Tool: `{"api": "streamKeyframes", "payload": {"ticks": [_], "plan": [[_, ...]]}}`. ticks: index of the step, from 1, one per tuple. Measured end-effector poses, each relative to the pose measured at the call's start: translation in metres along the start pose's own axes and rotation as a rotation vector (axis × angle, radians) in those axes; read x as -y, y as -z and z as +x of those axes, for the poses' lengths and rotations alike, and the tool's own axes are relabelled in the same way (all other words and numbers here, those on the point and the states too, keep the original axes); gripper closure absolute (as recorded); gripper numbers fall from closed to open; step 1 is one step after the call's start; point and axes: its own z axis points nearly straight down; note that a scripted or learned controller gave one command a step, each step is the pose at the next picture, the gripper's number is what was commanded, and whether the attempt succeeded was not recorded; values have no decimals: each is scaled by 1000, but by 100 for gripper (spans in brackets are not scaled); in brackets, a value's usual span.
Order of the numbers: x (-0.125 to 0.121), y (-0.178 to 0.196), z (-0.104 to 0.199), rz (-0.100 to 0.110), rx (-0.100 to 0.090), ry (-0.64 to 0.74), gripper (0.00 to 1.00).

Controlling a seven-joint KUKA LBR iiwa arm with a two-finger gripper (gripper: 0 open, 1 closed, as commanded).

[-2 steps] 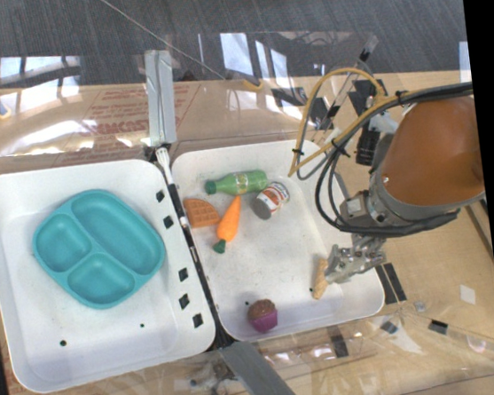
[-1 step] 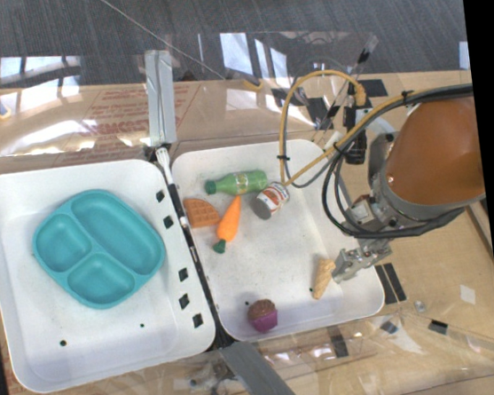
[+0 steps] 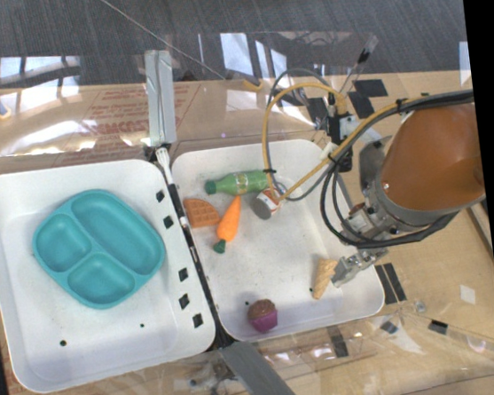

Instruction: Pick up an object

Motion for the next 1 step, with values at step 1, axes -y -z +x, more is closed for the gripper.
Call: {"api": "streamKeyframes", "payload": {"ticks": [1], "plan": [[14,32,-87,3,-1,450,100]]}}
